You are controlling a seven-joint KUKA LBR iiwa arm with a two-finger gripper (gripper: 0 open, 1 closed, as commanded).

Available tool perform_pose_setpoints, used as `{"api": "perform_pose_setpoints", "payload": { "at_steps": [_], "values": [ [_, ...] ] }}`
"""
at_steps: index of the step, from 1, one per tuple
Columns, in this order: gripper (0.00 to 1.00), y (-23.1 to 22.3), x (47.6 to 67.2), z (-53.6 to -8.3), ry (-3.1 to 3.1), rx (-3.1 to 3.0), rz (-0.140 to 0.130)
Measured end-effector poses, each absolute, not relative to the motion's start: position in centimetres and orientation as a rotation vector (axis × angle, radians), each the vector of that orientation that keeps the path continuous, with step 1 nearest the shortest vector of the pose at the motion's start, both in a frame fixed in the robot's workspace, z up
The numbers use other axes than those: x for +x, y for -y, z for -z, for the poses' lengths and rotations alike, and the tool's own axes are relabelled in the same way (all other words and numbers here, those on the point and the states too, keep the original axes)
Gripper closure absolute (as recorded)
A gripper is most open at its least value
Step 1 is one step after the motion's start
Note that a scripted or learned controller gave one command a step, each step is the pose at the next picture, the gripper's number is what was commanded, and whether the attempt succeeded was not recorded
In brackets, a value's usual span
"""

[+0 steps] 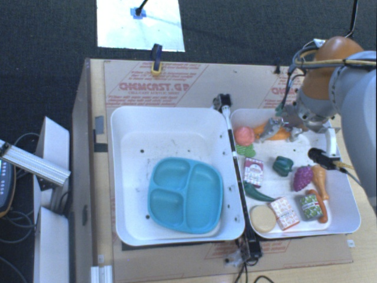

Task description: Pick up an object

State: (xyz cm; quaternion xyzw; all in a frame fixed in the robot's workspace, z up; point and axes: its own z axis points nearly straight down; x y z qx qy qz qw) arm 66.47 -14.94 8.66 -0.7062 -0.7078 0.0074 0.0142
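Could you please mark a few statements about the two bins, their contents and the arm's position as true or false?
1. The light blue divided plastic tray lies in the left white bin. True.
2. The gripper is over the left bin. False: it is at the far end of the right white bin, near the pink round toy fruit.
3. The purple toy grape bunch lies in the right bin. True.
4. The green toy pepper rests on the blue tray. False: it lies in the right bin, left of the grapes.
5. The pale round disc sits at the far end of the right bin. False: it is in the near left corner.
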Motion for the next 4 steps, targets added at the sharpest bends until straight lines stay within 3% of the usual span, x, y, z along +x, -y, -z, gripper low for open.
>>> {"api": "perform_pose_setpoints", "payload": {
  "at_steps": [1,2,3,4],
  "values": [
    [0.00,14.8,60.7,-8.4,2.224,-2.220,0.001],
    [0.00,12.4,56.9,-8.4,2.223,-2.220,0.001],
    [1.00,12.4,57.1,-9.6,2.226,-2.221,0.005],
    [1.00,4.9,61.7,-18.8,2.228,-2.218,0.006]
  ]
}}
